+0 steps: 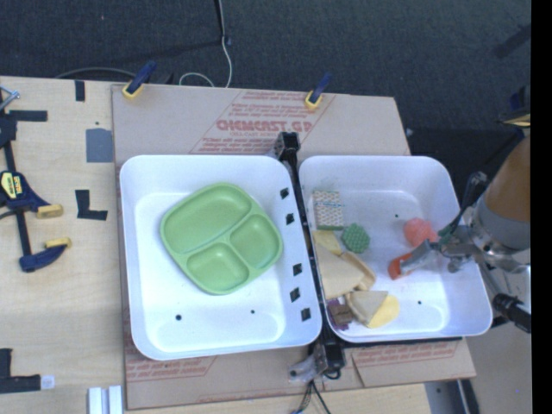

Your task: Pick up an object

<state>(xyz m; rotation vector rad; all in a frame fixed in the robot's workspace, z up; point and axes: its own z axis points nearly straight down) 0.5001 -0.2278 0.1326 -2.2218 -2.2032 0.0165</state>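
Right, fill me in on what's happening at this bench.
A grey robot arm reaches in from the right over the right bin, which holds a jumble of small items. Its gripper sits low near a pink piece and an orange-red piece; nothing is visibly held between its fingers. A green ball and yellow wedges lie nearby. The left bin holds a green divided plate.

Grey arm (509,205) with orange band entering over the right edge of the right bin, wrist bent low, gripper (423,255) stretched toward the bin's middle, just above its floor
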